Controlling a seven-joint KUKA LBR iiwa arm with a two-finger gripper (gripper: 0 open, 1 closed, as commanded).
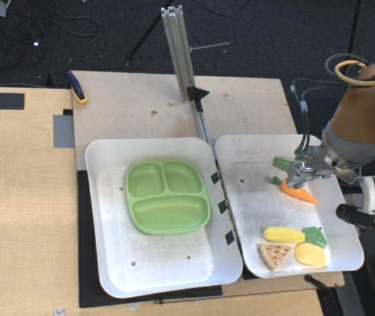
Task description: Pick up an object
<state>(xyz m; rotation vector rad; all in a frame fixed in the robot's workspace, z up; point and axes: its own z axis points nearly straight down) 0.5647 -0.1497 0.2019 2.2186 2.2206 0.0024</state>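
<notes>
Lying at a slant in the upper right part of the right bin [240, 242], the toy carrot [299, 193] is the thing we find directly beneath the gripper [297, 174]. Its orange body runs from under the fingers down toward the lower right, and its green top [282, 164] sticks out to the upper left of the metal fingers. The gripper comes in from the right edge of the frame on the grey and orange arm [358, 120] and sits right over the carrot's leafy end, apparently touching it. The fingers look close together, but from this slanted view we cannot tell whether they are pinching the carrot or merely resting on it, so we leave their spread undecided.

Lower in the same bin, near its bottom right corner, we see a yellow corn cob [283, 234], a green piece [315, 235] just to its right, a yellow lemon-like piece [311, 255] below that, and a triangular pizza slice [274, 254] at their left. These lie well apart from the carrot.

In the left bin [108, 255], toward the middle of the frame, rests a green divided plate [168, 197] with three compartments.
</notes>
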